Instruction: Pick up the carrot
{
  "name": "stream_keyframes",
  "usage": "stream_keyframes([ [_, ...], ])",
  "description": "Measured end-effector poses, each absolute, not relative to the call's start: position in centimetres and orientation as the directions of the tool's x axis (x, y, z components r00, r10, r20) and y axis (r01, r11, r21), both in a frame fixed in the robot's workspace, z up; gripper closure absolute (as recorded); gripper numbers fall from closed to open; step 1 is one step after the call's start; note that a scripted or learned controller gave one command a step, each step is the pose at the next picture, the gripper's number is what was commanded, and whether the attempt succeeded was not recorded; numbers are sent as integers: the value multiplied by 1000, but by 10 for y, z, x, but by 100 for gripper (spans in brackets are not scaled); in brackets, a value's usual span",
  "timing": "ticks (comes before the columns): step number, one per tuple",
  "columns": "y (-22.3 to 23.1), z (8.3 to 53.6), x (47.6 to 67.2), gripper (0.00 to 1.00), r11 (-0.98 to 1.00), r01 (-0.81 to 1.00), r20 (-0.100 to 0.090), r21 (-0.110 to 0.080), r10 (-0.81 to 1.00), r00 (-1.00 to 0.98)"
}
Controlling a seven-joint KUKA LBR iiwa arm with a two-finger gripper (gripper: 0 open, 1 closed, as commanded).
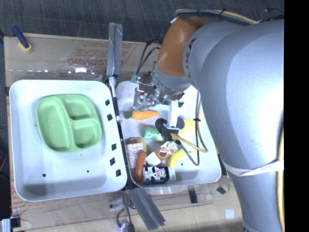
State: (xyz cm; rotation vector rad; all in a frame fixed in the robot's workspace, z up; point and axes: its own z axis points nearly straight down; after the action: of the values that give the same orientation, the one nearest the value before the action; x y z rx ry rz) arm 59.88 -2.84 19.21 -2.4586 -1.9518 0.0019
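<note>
Orange carrot (pixel 145 114) lies crosswise, tip seemingly right.

This looks like a robot lab. A big grey robot arm (pixel 241 81) reaches over a brown bench (pixel 58 52) with two white bins (pixel 19 144). Black cables (pixel 145 57) run by, and dark carpet (pixel 72 4) covers the floor.

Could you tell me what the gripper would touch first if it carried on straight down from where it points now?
Most likely the carrot: the gripper hangs just above it in the right bin, pointing down. Depth is hard to judge from this slanted view, so it might land slightly beside it.
</note>
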Motion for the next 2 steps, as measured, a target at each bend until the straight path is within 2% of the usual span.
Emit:
stream_keyframes([
  [1, -29, 192, 599, 0, -227, 974, 0, -3, 974, 227],
  [2, -142, 109, 567, 0, -304, 953, -1, -5, 953, 304],
])
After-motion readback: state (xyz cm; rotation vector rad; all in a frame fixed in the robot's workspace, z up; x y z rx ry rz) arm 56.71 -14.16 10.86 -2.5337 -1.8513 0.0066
